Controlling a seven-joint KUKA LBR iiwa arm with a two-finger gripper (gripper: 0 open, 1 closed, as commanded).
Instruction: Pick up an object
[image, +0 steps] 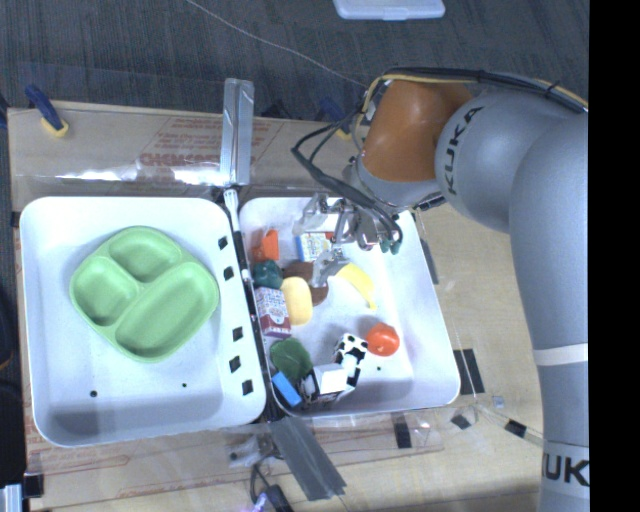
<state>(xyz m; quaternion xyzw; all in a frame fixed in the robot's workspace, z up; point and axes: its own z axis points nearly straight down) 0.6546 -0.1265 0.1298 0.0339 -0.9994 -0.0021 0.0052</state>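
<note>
My gripper (327, 240) hangs low over the far part of the right bin (425, 300), under the orange wrist band. A small white carton with a red and blue label (312, 246) sits right at the gripper; whether it is gripped is hidden. Close by lie a yellow banana (358, 282), a pale yellow cylinder (296, 298), a brown piece (304, 272) and an orange piece (268, 243). Toward the near side are a red-orange tomato (384, 340) and a black-and-white spotted toy (350, 352).
The left bin (60, 400) holds a green divided plate (145, 290). Along the right bin's left wall lie a dark green item (265, 272), a red-labelled packet (272, 312), a green vegetable (290, 355), a blue piece (285, 390) and a white box (330, 381).
</note>
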